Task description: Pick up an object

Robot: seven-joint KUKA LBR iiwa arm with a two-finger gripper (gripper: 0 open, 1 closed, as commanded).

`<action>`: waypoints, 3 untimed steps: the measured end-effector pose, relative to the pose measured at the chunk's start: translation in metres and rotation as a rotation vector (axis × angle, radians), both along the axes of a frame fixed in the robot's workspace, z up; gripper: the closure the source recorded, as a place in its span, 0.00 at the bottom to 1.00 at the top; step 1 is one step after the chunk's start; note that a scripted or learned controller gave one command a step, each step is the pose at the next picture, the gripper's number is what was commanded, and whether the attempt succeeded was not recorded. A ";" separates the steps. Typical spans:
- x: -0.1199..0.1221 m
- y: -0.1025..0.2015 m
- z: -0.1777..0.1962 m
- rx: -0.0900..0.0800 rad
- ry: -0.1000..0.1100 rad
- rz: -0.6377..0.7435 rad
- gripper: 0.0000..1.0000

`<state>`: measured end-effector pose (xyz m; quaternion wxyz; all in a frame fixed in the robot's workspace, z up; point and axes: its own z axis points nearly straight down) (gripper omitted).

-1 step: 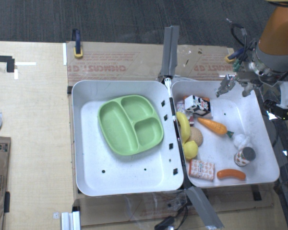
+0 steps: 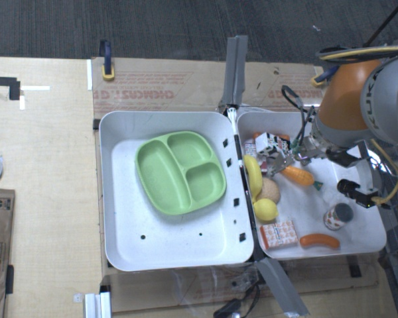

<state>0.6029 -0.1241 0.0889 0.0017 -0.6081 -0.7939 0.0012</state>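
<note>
A: What do you make out from the overhead camera?

B: Two white bins side by side. The left bin [image 2: 116, 197] holds a green divided plate [image 2: 180, 171], lying flat and turned at a slant. The right bin [image 2: 368, 237] has all the small things in it.

A: Such as?

B: A banana [image 2: 253, 174] along the left wall, a brownish round thing [image 2: 270, 191] just below it that could be a potato, and a lemon [image 2: 265, 209] touching that. Below the lemon lies a small red-and-white packet [image 2: 279, 233], with a red sausage-like piece [image 2: 320, 242] just beside it on the right. A small can [image 2: 337, 215] stands near the right side. A carrot [image 2: 298, 175] lies near the middle.

A: And the arm?

B: It comes in from the right, orange band over the far right corner of that bin. The gripper [image 2: 282, 158] is low in the upper part of the right bin, just above the carrot and beside a crumpled printed wrapper [image 2: 268, 141].

A: Has it got anything?

B: I cannot tell. The fingers blur into the clutter there, so whether they are spread or closed is beyond me.
</note>
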 end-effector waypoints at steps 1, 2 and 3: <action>-0.054 -0.004 0.000 0.000 0.002 -0.155 0.00; -0.054 -0.006 0.005 0.000 0.007 -0.159 1.00; -0.030 0.062 0.118 -0.001 0.001 0.009 1.00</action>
